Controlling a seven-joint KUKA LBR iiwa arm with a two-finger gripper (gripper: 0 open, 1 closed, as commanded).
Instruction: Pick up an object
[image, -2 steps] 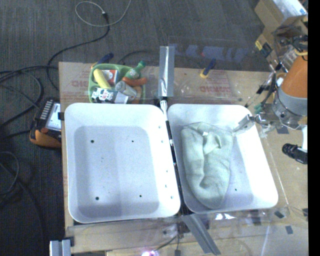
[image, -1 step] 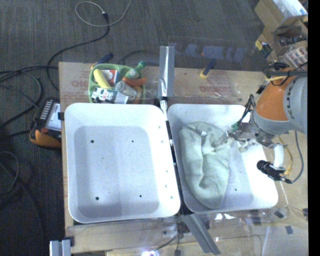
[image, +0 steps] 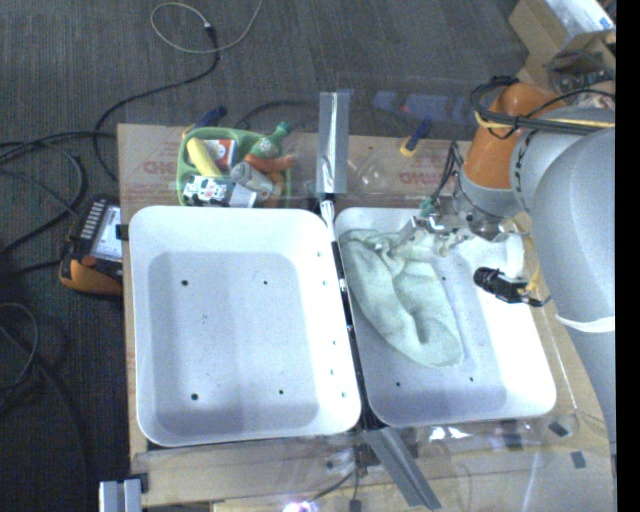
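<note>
At the bottom of the frame, the left bin (image: 240, 340) is sitting on the counter (image: 145, 165), its white floor dotted with a few small dark holes. Just beside it, touching along the middle divide, the right bin (image: 500, 370) is holding a pale green cloth (image: 415, 300). The cloth is lying crumpled and stretched from the bin's upper left corner down toward its centre, with its widest fold resting near the middle of the bin floor.

Higher up, the gripper (image: 437, 226) is hanging over the upper part of the right bin, at the top edge of the cloth. It seems to be touching the fabric there, though glare and clutter are blurring that spot, and whether it is clenched on the cloth or released cannot be told. The grey arm (image: 570, 200) is reaching in from the right of the frame, its orange band (image: 495, 150) showing above the wrist.

Further back, a metal post (image: 333, 140) is standing upright behind the gap between the bins. In the upper left of the counter, a green basket (image: 185, 170) is holding a banana (image: 203, 155), a green bottle (image: 270, 140) and other small items. Off the counter's left edge, an orange-and-black device (image: 85, 250) is lying on the dark floor (image: 400, 40), where black cables (image: 60, 150) are trailing.
</note>
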